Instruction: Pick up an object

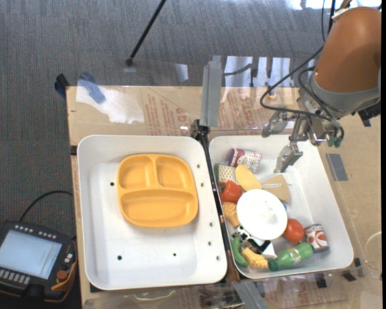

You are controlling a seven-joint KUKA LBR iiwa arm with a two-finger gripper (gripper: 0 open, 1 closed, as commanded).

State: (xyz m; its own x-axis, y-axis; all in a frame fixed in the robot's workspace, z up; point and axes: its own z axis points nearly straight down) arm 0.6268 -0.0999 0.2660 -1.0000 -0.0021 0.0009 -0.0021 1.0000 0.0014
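Note:
My gripper (289, 158) hangs over the back of the right bin (334, 201), fingers pointing down and spread, with nothing between them. Below and left of it lie a small can (244, 158), a yellow wedge (248, 177) and a tan block (278, 192). A white round lid (262, 214) covers the bin's middle. Around it are a red tomato (231, 190), another red piece (294, 230), a red-and-white can (317, 237), a green bottle (291, 257) and a corn cob (254, 257).
The left bin (96, 262) holds an orange divided plate (157, 190). A grey post (210, 98) stands at the back between the bins. A teach pendant (29, 257) lies on the floor at lower left. White and blue cloth (109, 102) lies on the bench's back left.

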